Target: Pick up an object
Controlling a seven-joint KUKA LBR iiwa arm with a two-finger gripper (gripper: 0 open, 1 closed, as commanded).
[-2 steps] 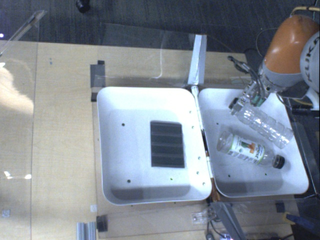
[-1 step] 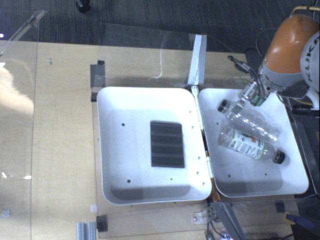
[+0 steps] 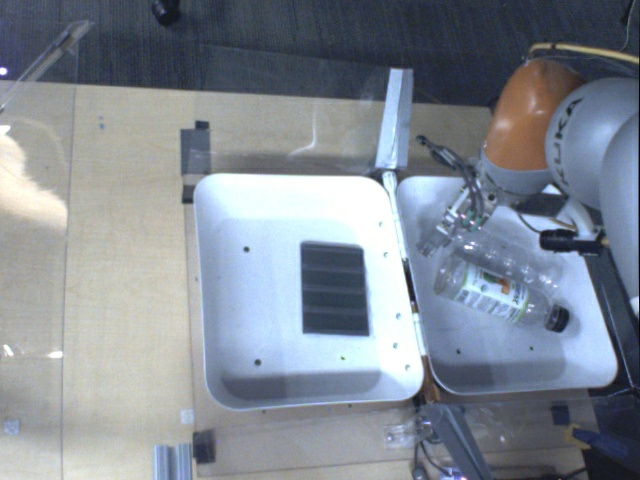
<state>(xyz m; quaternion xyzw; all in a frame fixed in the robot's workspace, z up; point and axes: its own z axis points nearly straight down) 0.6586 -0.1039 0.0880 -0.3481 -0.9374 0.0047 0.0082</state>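
Two white bins sit side by side on the wooden bench: left bin (image 3: 230, 298) holds one dark ribbed rectangular pad (image 3: 335, 288) near its middle, right bin (image 3: 590, 363) holds one clear plastic bottle (image 3: 495, 290) lying on its side, dark cap pointing right toward the bin's right wall. Gripper (image 3: 450, 226) is low in the right bin's upper left part, just beside the bottle's upper-left end, near the divider between the bins, nothing visible between the fingers; open or clenched — cannot tell. One arm (image 3: 560, 133), orange band above the wrist, comes in from the right over the bin's far edge.
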